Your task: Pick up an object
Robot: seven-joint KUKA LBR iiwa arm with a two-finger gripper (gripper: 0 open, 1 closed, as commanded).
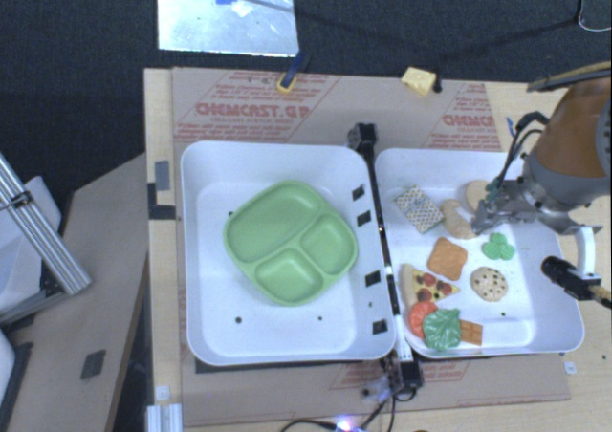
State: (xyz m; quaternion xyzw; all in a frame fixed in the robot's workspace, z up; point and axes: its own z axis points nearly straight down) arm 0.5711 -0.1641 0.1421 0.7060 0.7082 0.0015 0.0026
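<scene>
On the cardboard-topped bench (249, 105) — dark carpet (76, 38) behind — the end effector's (483, 218) state can't be told.

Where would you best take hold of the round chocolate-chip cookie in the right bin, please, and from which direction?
The cookie lies flat on the right bin floor, apart from its neighbours, so I would come straight down from above and pinch across its rim. The orange cracker sits to its left and the green piece above, so closing along the free diagonal probably gives the fingers most room.
</scene>
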